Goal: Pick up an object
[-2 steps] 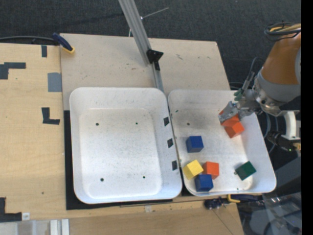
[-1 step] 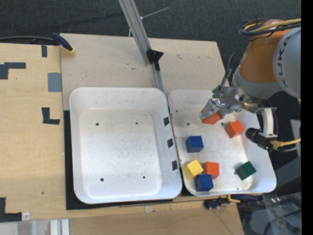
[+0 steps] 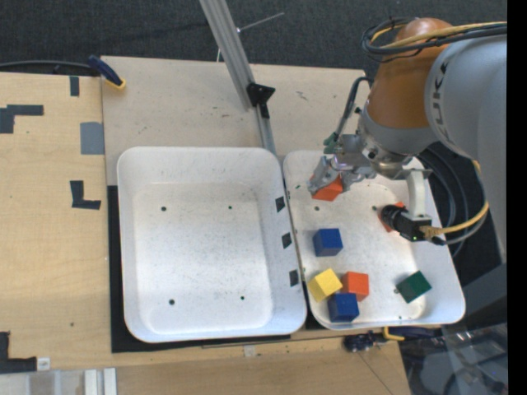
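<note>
Gripper (image 3: 331,176) hangs over the right bin's (image 3: 449,290) far-left corner; an orange block (image 3: 328,191) sits pinched between its fingertips, directly beneath the wrist; other coloured blocks lie nearer the front.

You had a grey metal pole (image 3: 230,44) slanting across the table (image 3: 181,113); a blue-and-yellow clamp (image 3: 107,71) sat at its far-left corner; grey tape patches (image 3: 90,137) marked the wood.
</note>
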Controlling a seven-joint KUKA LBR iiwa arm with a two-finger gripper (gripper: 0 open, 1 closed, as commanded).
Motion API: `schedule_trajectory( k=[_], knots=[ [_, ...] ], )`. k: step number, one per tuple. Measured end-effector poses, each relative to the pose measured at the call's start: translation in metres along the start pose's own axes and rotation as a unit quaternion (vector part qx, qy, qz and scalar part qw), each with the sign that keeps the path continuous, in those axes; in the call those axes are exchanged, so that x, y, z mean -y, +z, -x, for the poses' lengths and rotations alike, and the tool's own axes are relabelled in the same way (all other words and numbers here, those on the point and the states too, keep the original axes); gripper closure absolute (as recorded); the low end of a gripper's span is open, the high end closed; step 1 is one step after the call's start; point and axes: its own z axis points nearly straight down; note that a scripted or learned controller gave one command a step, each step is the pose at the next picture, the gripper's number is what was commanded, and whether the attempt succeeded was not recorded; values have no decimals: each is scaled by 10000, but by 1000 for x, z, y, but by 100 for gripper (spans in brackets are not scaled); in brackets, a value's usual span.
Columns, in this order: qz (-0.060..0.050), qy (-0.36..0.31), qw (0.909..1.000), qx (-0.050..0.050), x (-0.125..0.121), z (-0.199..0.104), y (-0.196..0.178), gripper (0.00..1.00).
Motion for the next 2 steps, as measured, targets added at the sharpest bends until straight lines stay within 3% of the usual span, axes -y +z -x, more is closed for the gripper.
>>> schedule_trajectory(
  k=[2],
  knots=[
    [2,2,10000,1,-41,-102,0,100]
  ],
)
